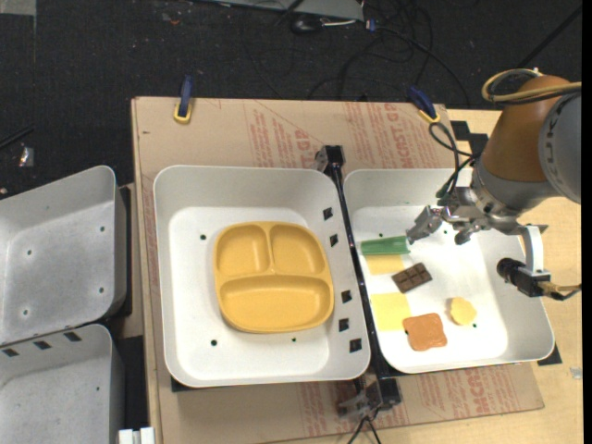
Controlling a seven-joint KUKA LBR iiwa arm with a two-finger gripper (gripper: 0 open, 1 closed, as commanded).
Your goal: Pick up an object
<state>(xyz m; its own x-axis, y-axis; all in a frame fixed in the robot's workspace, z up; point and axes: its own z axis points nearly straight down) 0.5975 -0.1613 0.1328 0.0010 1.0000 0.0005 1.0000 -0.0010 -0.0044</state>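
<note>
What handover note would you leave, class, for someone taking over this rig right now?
Gripper: open, holding nothing, low over the right white bin near its upper left.
Right bin contents: green flat bar just left of the gripper, brown chocolate-like block, pale yellow square slice, orange toast-like slab, small yellow round piece.
Left white bin: yellow divided plastic tray.
Done: arm is positioned in the right bin.
Left: close on an object, probably the green bar as it is nearest, and lift it.
</note>
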